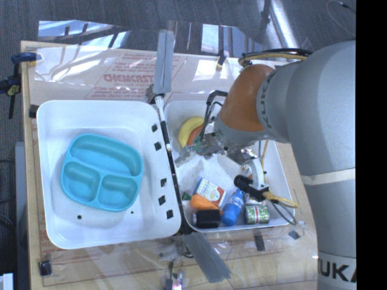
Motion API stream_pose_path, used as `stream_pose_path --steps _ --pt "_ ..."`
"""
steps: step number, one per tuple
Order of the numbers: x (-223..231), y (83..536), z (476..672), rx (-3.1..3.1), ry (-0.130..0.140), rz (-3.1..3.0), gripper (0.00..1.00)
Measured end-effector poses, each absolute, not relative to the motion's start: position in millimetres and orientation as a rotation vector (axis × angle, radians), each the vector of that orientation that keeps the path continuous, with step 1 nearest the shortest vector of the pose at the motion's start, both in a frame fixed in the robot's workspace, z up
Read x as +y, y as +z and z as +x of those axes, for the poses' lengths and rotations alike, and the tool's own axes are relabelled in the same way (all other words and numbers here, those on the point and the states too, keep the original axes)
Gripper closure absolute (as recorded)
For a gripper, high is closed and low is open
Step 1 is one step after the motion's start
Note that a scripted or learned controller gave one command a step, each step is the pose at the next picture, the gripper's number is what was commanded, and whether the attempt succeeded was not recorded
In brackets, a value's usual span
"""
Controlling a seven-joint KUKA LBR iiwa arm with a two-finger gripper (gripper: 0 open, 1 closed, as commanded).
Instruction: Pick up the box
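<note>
end effector (202, 145) low in right bin (284, 180) near banana (188, 130), grip state can't tell, box (209, 192) lower center, apart from it

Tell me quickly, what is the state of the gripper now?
Gripper: over the right bin near the banana; open or closed cannot be told.

We see our hand (202, 145) low in the right bin (275, 162), beside a banana (188, 130). Below it lie the box (209, 192), a black block (207, 219), bottle (232, 208) and can (256, 212). Far left sits a blue tray (101, 172).
</note>
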State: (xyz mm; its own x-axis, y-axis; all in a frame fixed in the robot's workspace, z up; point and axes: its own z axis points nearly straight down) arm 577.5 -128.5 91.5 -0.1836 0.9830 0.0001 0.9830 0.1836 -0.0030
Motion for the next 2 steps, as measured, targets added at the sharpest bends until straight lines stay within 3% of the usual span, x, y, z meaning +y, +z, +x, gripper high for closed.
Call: stream_pose_path --steps 1,2 --pt "-38 192 544.4 -2.292 0.003 -2.147 0.00" --pt "-77 120 582.3 -2.494 -0.031 -1.879 0.00"
